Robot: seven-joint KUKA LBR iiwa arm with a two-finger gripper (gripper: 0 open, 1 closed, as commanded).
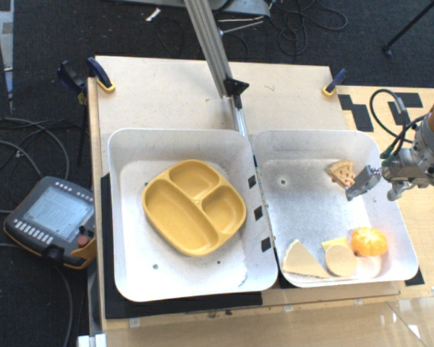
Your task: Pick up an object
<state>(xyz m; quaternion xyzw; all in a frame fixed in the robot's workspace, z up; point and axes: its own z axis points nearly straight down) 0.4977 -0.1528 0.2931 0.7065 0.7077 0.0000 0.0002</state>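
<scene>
A single fixed camera is mounted above the bench [202,92] and looks down at a slant, taking in both bins side by side. The left bin [123,194] lies left of centre and the right bin [304,157] right of centre; their shared edge runs near the middle of the view. The far bench edge sits toward the top, with dark floor and cables beyond it; the near edge sits toward the bottom. The camera stands far enough off to show the whole bench top and floor on the left. The arm [427,143] enters from the right edge.
</scene>
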